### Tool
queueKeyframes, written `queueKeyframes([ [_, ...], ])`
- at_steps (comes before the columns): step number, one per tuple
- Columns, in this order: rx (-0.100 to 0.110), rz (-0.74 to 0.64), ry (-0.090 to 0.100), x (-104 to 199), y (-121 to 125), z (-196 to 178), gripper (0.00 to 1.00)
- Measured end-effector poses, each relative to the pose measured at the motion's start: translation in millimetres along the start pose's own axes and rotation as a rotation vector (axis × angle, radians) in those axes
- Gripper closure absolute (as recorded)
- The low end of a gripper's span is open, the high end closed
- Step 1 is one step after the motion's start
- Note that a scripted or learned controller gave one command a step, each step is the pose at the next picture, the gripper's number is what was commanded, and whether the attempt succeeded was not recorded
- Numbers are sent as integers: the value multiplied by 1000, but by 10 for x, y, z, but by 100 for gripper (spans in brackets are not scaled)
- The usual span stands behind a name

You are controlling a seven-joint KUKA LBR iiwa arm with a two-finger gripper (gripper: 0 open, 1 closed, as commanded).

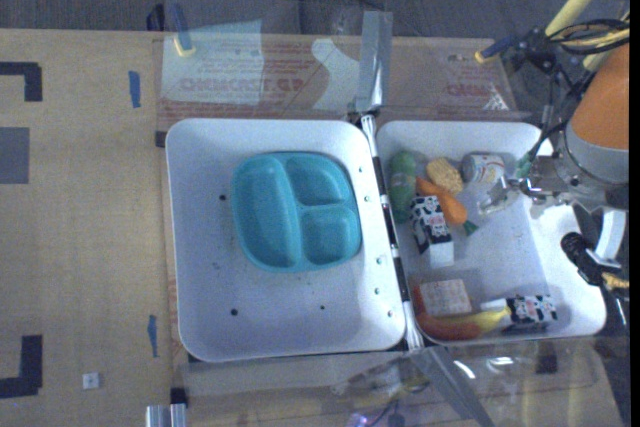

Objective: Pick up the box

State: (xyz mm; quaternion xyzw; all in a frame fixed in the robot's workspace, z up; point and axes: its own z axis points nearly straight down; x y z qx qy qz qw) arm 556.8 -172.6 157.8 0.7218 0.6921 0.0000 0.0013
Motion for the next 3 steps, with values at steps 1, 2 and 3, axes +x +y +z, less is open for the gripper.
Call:
queueKeyframes([
  [1, 0, -201, 1, 105, -547, 648, 0],
  [2, 4, -152, 4, 181, -788, 538, 0],
  [3, -10, 54, -2, 359, 292, 681, 0],
])
